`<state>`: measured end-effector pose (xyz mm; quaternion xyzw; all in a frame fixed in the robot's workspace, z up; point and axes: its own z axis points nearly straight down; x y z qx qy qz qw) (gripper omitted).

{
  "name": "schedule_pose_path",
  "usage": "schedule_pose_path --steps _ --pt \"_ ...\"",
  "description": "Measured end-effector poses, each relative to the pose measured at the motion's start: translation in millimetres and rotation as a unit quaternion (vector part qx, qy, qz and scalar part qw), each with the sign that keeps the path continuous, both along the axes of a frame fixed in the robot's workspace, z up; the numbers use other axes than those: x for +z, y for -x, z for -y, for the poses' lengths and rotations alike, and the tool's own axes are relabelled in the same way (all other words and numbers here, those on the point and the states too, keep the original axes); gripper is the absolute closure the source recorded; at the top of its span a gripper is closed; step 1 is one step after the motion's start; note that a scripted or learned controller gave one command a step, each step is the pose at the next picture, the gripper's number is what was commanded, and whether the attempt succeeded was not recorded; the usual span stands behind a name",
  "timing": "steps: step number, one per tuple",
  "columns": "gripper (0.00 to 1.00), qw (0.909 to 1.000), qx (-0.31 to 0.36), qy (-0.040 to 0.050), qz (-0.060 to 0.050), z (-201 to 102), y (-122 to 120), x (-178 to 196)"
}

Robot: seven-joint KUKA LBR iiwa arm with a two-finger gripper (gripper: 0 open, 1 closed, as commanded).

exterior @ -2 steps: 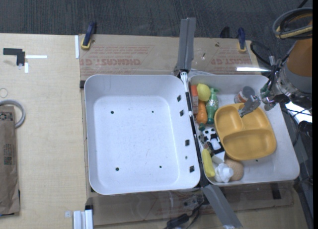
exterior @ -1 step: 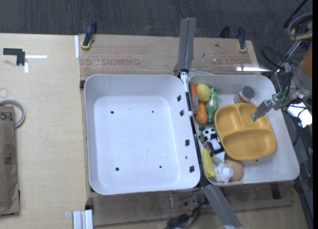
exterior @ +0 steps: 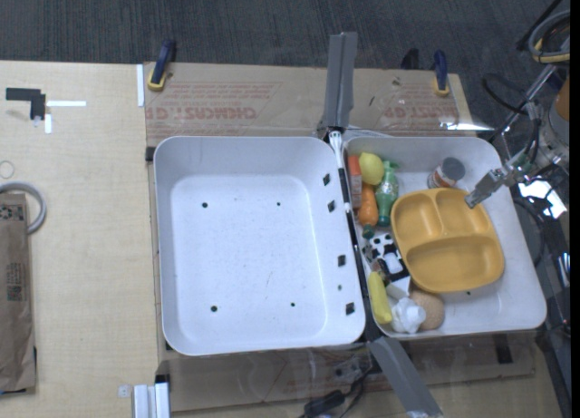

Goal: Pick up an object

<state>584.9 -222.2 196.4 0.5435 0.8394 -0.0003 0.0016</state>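
Arm (exterior: 544, 149) at right edge — wrist angled down-left

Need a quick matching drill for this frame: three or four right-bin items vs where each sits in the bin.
Items:
1. yellow divided tray
2. lemon
3. banana
4. black-and-white checkered item

Places, in the right bin:
A. far left corner
B. near left edge
C. middle
D. left edge, just left of the tray

Pairs: 1-C, 2-A, 3-B, 4-D

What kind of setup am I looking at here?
Most likely a robotics lab bench for bin picking: two white bins clamped to a wooden bench, toy food and a yellow divided tray in the right one.
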Motion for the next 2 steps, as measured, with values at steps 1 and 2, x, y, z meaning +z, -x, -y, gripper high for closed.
schedule_pose_path --steps 1,2 --pt "0.00 0.9994 0.034 0.0002 0.000 0 -13 17" --pt "0.00 0.9809 0.195 -0.0003 -0.001 0 66 89"
